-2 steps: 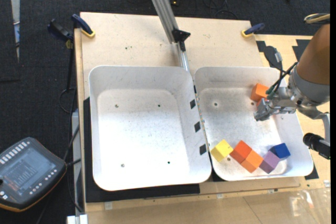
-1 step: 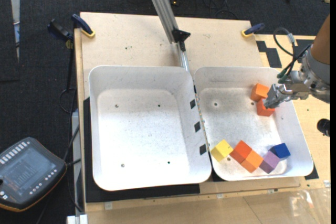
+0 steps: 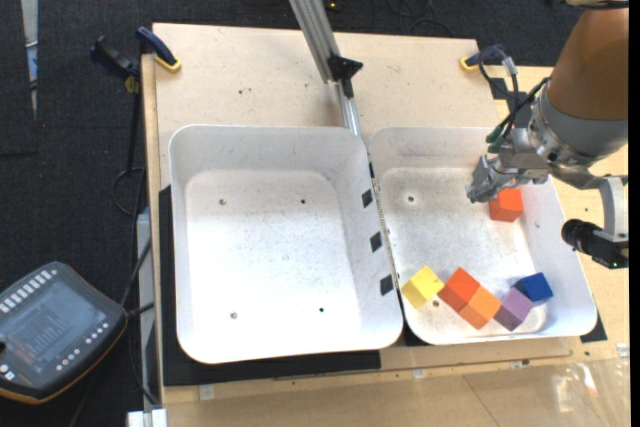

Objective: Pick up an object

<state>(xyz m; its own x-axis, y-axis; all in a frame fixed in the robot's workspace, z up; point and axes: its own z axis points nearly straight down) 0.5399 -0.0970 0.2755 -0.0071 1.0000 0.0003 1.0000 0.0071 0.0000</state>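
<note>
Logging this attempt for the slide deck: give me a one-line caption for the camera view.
Hand low in right bin beside an orange block; five blocks clustered at the bin's near edge.

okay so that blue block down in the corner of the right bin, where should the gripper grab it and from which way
Probably from straight above, closing on the blue block's two freest side faces. It sits by the right bin's near corner wall with the purple block close beside it, so a sideways approach looks blocked. The gripper is now up by the lone orange block.
</note>
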